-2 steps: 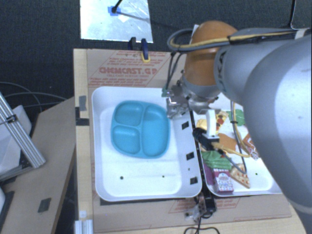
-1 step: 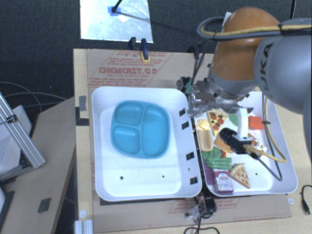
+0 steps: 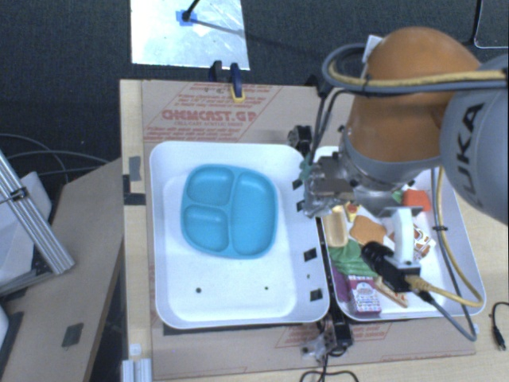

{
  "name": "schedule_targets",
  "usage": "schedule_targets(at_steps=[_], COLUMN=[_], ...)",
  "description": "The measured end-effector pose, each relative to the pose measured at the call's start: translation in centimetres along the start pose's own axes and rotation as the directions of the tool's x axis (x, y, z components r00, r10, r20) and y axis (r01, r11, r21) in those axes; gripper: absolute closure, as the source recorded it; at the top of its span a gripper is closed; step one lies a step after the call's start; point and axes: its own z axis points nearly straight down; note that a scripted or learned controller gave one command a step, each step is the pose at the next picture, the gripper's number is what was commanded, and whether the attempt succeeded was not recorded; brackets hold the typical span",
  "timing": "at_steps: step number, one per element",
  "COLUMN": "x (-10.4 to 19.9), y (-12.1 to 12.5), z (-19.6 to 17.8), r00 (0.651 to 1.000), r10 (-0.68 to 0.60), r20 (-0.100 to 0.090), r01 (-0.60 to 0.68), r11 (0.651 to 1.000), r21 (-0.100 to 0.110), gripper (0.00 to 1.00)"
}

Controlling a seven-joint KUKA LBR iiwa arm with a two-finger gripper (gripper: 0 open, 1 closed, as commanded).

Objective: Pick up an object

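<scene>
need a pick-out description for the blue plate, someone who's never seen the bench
Two white bins sit side by side; look in the left bin. The divided blue plate lies flat in its upper middle. Light blue with three compartments, it lies alone there, while the small cluttered items sit in the right bin.

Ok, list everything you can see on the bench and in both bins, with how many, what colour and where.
white bins: two, side by side on the bench; the right-hand one is partly under the arm.
divided plate: one, blue, three compartments, lying in the left-hand bin.
small box: one, pink and purple, near edge of the right-hand bin.
green item: one, in the right-hand bin beside the box; cannot tell what it is.
orange-brown piece: one, in the right-hand bin by the tool.
clips: two, dark and yellow, at the board's far edge.
arm: one, grey with orange band, over the right-hand bin.
tool: one, low over the right-hand bin's left side.
</scene>
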Motion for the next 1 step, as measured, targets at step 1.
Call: schedule_targets(at_steps=[1], x=[-4.85], y=[2.79], z=[-10.23], r00=[1.0], r10=[0.011], r20=[0.002], r01=[-0.011], r11=[1.0], r21=[-0.013], gripper=[1.0])
